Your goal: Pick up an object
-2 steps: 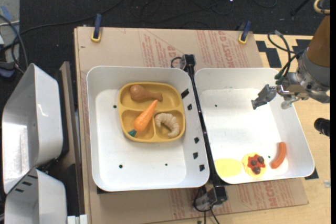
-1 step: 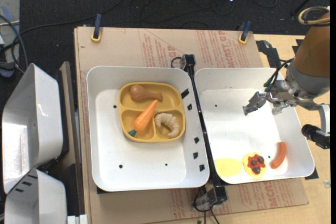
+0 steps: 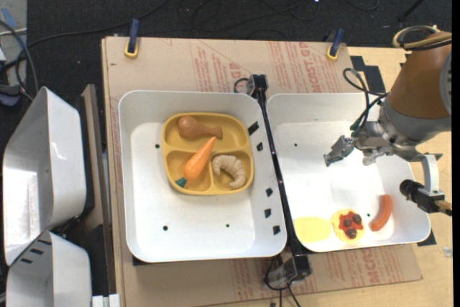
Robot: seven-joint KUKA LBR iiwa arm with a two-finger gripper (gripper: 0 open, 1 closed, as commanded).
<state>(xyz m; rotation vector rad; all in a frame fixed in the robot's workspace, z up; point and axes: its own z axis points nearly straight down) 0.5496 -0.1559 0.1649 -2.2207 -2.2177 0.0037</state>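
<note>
Two bins point(image 3: 144, 154) lie side by side. Over the right one, the gripper point(image 3: 336, 153) hangs, jaws open, holding nothing.

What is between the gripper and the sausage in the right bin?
Nothing visible. The gripper hangs over bare white floor of the right bin, and the sausage lies apart from it near the front right corner, with open floor between them.

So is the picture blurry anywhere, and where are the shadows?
In the camera view the yellow plate and its toy food look sharp; the end effector is a bit soft and dark. The right bin has a faint shadow under the arm, and the floor behind the bench is very dark.
</note>
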